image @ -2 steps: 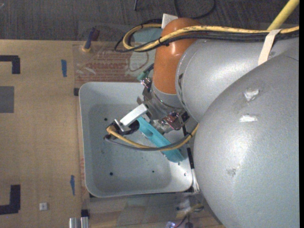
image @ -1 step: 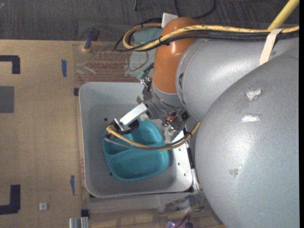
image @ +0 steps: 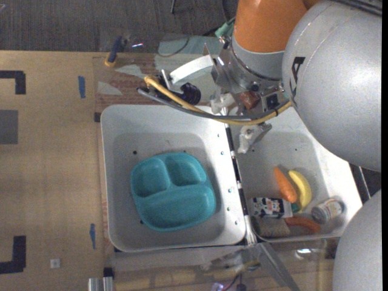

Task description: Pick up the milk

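Down in the lower right of the frame, the milk [image: 269, 207], a small carton with a dark printed face, lies in the right bin [image: 306, 143] near that bin's lower left corner. Just below it sits a brownish block [image: 274, 227], touching or nearly touching the carton. To the right of the milk lie a carrot [image: 285, 184] and a banana [image: 301, 188], side by side, with a small can [image: 327, 210] further right and a reddish piece [image: 302, 224] below them. The left bin [image: 118, 138] holds a teal divided plate [image: 173, 190], resting flat toward its lower middle.

The arm [image: 339, 71] comes in from the upper right, its orange band [image: 267, 14] at the top centre. The tool [image: 245, 139] hangs over the upper left part of the right bin, beside the wall between the bins and well apart from the milk. Whether the tool is clenched or released I cannot tell; it appears small and partly hidden by cabling. The counter [image: 48, 162] stretches off to the left.
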`<state>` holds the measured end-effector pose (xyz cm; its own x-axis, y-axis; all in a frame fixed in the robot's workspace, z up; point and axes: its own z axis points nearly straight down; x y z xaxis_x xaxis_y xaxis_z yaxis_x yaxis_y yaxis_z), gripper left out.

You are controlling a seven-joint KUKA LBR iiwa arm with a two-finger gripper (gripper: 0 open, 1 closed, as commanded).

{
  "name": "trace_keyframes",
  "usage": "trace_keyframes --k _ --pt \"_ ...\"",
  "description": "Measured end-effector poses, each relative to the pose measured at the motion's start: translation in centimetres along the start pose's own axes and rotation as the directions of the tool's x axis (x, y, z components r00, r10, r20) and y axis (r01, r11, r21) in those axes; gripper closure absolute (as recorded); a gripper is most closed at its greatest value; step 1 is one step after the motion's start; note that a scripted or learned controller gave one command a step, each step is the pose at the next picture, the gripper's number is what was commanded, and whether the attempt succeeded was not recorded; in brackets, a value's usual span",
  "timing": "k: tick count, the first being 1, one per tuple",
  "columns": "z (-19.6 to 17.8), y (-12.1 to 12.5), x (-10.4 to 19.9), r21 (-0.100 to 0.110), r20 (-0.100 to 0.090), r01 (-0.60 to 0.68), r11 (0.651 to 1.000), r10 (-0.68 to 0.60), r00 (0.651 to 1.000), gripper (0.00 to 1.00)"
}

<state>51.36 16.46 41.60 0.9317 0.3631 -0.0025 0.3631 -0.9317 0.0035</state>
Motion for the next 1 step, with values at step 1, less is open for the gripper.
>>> trace_keyframes --k 1 --pt "15.06 4.5 -5.17 0.005 0.007 0.081 0.997 -0.081 0.997 0.0"
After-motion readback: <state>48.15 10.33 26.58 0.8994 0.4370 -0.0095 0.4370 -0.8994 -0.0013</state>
